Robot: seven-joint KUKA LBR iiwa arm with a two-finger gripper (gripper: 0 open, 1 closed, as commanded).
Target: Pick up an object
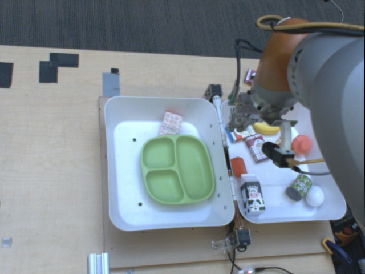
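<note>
1. You see the claw [242, 120] low over the far left corner of the right bin [278, 182], just left of the banana [267, 128]. You cannot tell whether it is apart or together, and nothing shows in its grip.
2. The grey arm [319, 67] reaches in from above and right of the banana.
3. A red-and-white packet [256, 148] lies just in front of the banana, and an orange ball [303, 144] sits near its right end.
4. Further forward of the banana you find a red block [238, 165], a black-and-white carton [252, 194], a green can [299, 186] and a white ball [315, 197], the last 2 touching.
5. Well left of the banana, the left bin [122, 153] holds a green 3-part plate [178, 169] and a pink patterned packet [171, 121].
6. Both bins rest on the pale surface [51, 153].
</note>
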